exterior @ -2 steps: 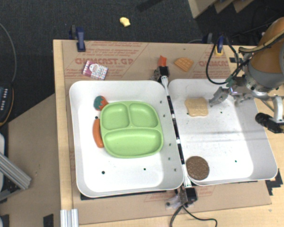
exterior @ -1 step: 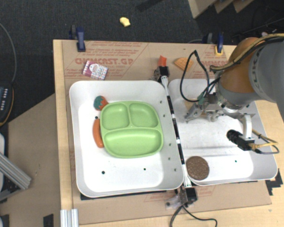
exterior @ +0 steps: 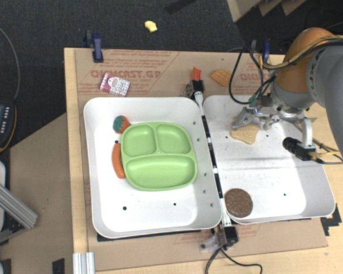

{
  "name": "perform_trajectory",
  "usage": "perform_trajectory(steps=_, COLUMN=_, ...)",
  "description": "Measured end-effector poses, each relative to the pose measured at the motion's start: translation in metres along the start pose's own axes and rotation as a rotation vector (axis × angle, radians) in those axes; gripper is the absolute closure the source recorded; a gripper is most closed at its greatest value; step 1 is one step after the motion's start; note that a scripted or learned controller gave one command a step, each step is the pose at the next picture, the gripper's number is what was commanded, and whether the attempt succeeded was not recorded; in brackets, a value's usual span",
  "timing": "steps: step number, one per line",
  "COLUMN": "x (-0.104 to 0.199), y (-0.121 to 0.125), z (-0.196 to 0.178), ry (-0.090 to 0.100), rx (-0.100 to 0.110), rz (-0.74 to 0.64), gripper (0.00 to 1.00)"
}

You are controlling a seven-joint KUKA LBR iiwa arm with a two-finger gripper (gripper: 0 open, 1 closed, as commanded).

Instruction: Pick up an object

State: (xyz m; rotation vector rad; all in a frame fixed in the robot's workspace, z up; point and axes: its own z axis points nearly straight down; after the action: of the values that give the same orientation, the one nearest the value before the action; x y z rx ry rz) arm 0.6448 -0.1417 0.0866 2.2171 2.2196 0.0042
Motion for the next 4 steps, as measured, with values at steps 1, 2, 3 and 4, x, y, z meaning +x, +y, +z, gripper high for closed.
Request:
perform_trajectory(steps=1, x=0.013, y=0.0, z=0.0, ry=0.0, rx=0.001, rz=0.0, gripper=0.0)
perform_trajectory(steps=2, x=0.012, y=0.006, z=-0.02, ry=-0.005, rx=-0.022, rz=0.0, gripper=1.0)
perform_trajectory(steps=3, x=0.112, y=0.022, z=-0.105, ry=0.005, rx=-0.007, rz=-0.01, gripper=1.0)
perform_trajectory(steps=4, x=0.134, y=0.009, z=-0.172, ry=0.002, rx=-0.005, rz=-0.003, gripper=1.0)
